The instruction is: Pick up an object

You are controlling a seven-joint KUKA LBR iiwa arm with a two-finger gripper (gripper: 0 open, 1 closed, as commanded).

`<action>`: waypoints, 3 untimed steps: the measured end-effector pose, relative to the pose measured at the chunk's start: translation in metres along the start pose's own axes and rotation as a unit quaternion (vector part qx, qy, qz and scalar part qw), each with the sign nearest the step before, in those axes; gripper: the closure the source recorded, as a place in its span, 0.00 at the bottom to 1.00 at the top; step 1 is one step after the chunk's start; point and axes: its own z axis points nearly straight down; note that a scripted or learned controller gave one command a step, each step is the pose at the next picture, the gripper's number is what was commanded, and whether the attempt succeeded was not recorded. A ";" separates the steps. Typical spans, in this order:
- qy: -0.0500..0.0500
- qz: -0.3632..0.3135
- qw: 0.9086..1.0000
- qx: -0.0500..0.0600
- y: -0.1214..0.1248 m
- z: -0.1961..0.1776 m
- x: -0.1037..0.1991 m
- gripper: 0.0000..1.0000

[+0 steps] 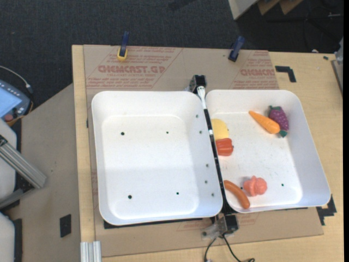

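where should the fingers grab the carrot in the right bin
Grip the carrot across its thick middle, coming straight down from above. It lies flat and slanted, with the purple grapes touching its lower right end, so close across the narrow width nearer the upper left, pointed half.

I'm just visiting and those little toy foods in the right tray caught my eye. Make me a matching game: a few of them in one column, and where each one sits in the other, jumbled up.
Things:
1. purple grapes
2. yellow piece
3. pink toy
4. orange carrot

Places:
A. near the front edge of the right bin, beside the sausage
B. against the divider side, just behind the red piece
C. far right corner area, furthest to the right
D. lying slantwise, its thick end touching the grapes

Pairs: 1-C, 2-B, 3-A, 4-D
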 end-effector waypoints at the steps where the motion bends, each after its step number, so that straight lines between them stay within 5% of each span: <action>1: -0.001 0.000 1.000 -0.003 0.001 -0.011 0.000 1.00; 2: -0.003 -0.001 1.000 -0.005 0.002 -0.022 0.000 1.00; 3: -0.003 0.000 1.000 -0.004 0.002 -0.021 0.000 0.00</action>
